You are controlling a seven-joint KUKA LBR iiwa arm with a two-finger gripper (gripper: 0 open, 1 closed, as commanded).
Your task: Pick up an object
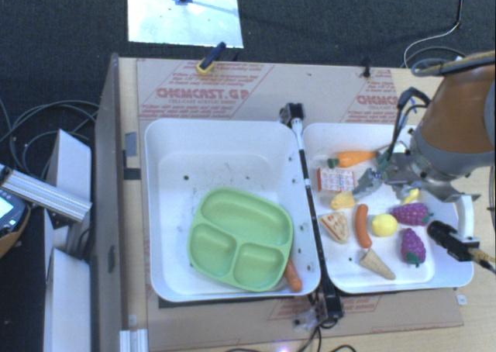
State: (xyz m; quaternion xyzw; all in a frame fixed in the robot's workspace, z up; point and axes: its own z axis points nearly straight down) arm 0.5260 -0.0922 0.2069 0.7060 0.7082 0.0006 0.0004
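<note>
Toy food is lying scattered in the right bin, and the gripper is hanging low among it, its fingers spread narrowly apart with nothing between them. A yellow piece is sitting just below and to the left of the fingertips, close but apart from them. A white and red packet is lying just to the left of the fingers, and an orange carrot is resting above them, near the bin's far wall. Further out, a red sausage, a yellow lemon, a wedge of sandwich and a cone-shaped piece are lying toward the near side. Two purple grape bunches are sitting to the right, below the grey arm. In the left bin, a green divided plate is lying, with a second orange carrot touching its near right corner.
</note>
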